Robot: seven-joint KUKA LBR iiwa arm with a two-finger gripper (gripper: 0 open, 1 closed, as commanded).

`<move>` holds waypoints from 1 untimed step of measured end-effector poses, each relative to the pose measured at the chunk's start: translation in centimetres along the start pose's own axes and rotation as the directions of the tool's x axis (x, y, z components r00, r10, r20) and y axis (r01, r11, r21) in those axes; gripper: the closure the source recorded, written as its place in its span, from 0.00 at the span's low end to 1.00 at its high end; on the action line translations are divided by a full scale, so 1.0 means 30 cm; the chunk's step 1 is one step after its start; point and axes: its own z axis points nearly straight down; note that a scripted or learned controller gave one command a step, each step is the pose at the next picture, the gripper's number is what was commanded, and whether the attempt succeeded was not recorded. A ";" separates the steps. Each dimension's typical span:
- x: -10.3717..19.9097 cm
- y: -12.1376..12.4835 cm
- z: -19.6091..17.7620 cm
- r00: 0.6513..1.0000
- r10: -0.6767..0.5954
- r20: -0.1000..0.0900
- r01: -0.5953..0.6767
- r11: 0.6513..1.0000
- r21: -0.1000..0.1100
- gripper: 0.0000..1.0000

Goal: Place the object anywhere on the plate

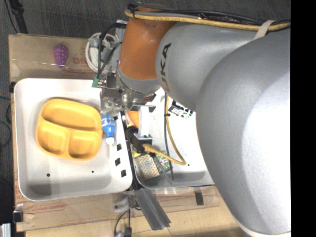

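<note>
At left of the frame, a yellow plate (69,128) (three compartments) lies in the left bin (29,181), with a blue-and-white object (108,130) just right of it, below the gripper (112,102).

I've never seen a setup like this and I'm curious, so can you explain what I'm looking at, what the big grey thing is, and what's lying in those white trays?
This is one picture from a camera fixed above a bench, looking down at a slant. The big grey shape with the orange band is a robot arm reaching in from the right. Its pincer hangs near the wall between two shallow white bins. The left bin holds a yellow plate with three compartments. A small blue and white object sits just under the pincer beside the plate; I can't tell whether it is gripped. The right bin holds a few small items, mostly hidden by the arm. A purple object lies on the bench beyond the bins.
</note>
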 end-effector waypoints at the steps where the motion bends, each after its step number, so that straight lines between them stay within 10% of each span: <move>1: -0.022 0.156 0.226 0.992 0.123 -0.001 -0.123 0.992 -0.001 1.00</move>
